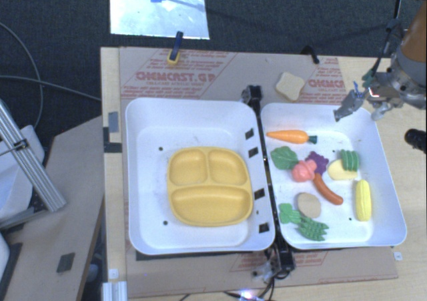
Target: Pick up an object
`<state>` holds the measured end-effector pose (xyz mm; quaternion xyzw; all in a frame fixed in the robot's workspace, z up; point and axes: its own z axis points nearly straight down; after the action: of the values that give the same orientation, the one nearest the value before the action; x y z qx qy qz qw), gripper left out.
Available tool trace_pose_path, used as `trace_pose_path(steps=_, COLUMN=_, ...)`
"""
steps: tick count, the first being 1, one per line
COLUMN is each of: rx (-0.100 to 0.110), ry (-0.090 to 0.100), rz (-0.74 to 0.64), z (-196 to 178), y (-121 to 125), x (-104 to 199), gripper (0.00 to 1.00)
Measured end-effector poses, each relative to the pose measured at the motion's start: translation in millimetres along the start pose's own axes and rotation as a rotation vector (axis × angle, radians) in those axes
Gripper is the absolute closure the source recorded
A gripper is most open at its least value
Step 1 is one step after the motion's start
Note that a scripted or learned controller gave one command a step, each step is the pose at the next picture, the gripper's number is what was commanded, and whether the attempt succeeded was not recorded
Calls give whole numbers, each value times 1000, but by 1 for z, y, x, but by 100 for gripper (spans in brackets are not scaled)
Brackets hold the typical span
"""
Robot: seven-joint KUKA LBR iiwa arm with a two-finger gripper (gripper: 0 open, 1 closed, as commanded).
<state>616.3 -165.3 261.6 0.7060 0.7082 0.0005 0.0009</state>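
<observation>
The gripper (365, 101) hovered over the far right corner of the right bin (383, 159), its fingers (347, 107) spread apart and grasping nothing. In that bin lay toy foods: a carrot (288, 136) near the far wall, a sausage (327, 189), a corn cob (362, 199) and leafy greens (283, 157). The left bin (143, 159) held a yellow divided plate (209, 185), and a slice of toy bread (290, 85) lay on the bench (200, 69) beyond the bins.

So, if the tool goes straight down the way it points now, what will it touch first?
Probably the bare floor of the right bin near its back right corner. The tool hangs above that spot; the carrot lies further left. Depth is hard to judge.
</observation>
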Motion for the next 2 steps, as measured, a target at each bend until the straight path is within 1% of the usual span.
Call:
trace_pose_path(steps=1, rx=10, ry=1, rz=4, z=171, y=7, x=-42, gripper=0)
trace_pose_path(steps=2, rx=2, ry=3, rz=-1, z=176, y=54, x=-40, gripper=0)
